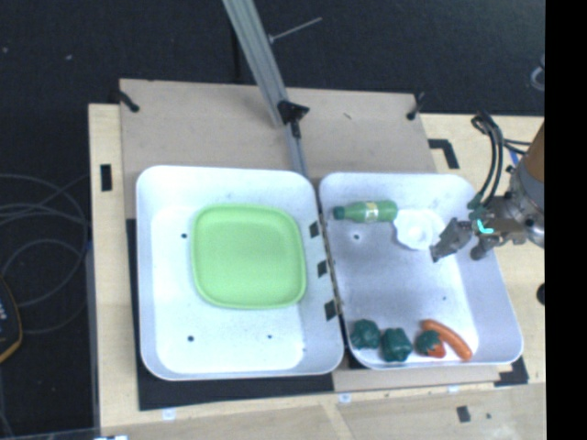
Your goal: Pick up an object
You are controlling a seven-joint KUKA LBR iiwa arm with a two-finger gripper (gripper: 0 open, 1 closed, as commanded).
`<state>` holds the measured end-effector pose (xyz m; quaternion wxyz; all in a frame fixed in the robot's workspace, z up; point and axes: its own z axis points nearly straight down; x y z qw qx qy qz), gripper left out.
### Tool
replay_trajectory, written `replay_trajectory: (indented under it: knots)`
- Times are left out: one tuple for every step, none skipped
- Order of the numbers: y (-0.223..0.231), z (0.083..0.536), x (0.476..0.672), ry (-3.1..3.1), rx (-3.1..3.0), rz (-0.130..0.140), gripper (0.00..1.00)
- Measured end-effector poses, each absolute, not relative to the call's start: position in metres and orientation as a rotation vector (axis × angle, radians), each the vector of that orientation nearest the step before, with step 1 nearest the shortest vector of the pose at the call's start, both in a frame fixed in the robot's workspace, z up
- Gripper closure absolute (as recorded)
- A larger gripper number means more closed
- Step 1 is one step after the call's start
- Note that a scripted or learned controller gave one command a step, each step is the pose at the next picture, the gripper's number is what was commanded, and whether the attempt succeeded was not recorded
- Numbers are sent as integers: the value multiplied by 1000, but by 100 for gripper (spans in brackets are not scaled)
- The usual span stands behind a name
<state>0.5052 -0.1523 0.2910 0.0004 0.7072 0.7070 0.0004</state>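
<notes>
The right bin (404, 287) holds a green bottle (365, 212) lying on its side near the back wall, with a crumpled white object (417, 228) just right of it. Along the front wall lie two dark green pieces (381, 339) and an orange-red carrot-like toy with a green end (446, 339). My gripper (464, 243) hangs over the right side of this bin, just right of the white object, its two dark fingers spread apart with nothing between them.
The left bin (165, 328) bears a light green square plate (248, 255). A grey slanted pole (257, 53) rises from behind the bins. Black clips line the divider (323, 269) between the bins. Cables hang by the arm at the right.
</notes>
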Motion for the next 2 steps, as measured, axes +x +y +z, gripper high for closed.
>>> replay_trajectory:
  knots:
    - [-152, 291, 505, 2221, 2221, 1, 0]
    - [-152, 232, 497, 2223, 2225, -4, 0]
